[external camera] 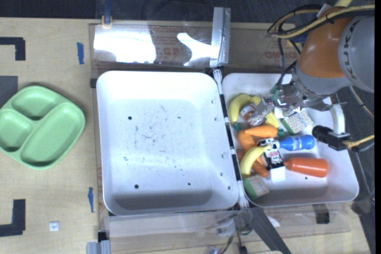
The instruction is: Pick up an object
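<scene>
Orange bottle point(307, 166), blue bottle point(296, 143), bananas point(250, 159) crowd tool point(280, 105).

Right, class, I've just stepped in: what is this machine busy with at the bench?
A grey robot arm with an orange band reaches in from the right, its claw low over the right bin. That bin holds a heap of toys: two bananas, an orange bottle and a blue bottle. The left bin sits beside it, and a green divided plate lies further left. Nothing looks lifted yet.
</scene>
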